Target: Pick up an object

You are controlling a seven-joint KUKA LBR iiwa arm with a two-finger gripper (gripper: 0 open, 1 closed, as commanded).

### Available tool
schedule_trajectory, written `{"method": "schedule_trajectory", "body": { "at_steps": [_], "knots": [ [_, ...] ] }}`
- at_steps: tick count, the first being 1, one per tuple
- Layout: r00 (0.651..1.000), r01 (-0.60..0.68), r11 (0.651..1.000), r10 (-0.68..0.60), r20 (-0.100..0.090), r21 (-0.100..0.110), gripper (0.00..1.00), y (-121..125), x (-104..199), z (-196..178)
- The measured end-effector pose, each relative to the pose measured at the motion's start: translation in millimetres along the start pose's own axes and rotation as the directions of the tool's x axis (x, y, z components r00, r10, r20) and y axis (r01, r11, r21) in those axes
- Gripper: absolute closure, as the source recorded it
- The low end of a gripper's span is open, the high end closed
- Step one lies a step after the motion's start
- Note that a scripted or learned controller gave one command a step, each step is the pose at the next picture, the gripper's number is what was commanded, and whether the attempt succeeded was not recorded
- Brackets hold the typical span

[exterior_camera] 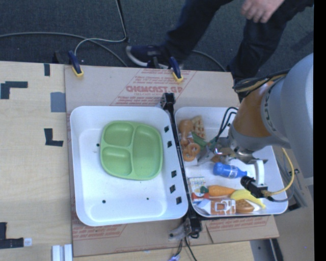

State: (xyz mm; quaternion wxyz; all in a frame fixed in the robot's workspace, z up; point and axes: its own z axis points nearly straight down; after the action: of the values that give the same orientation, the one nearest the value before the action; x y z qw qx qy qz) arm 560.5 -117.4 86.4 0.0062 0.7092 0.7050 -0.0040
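Observation:
The right bin point(279, 168) holds several toy foods: a pretzel-like pastry point(192, 149), a waffle piece point(196, 126), a blue bottle point(228, 170), a carrot point(220, 191), a yellow banana point(247, 197) and a white-orange packet point(220, 206). My gripper point(216, 151) reaches down into this bin from the right, just above the blue bottle and right of the pastry. Its fingertips are lost among the dark parts and the clutter.
The left bin point(84, 153) holds a green divided plate point(131, 149). A black divider point(174, 148) runs between the bins. Clamps point(76, 65) and cables lie at the back edge of the cardboard. A person stands beyond the bench at top right point(254, 10).

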Motion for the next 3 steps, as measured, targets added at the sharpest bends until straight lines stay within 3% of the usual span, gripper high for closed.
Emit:
{"method": "schedule_trajectory", "body": {
  "at_steps": [1, 2, 3],
  "knots": [
    [1.000, -0.001, 1.000, 0.001, 0.003, 0.003, 0.00, 21.8, 3.1, -0.3],
    [1.000, 0.001, 1.000, -0.001, -0.005, 0.005, 1.00, 22.7, 7.8, -6.5],
    [1.000, -0.003, 1.000, 0.003, 0.003, 0.002, 0.00, 22.3, 2.9, -7.2]
  ]
}}
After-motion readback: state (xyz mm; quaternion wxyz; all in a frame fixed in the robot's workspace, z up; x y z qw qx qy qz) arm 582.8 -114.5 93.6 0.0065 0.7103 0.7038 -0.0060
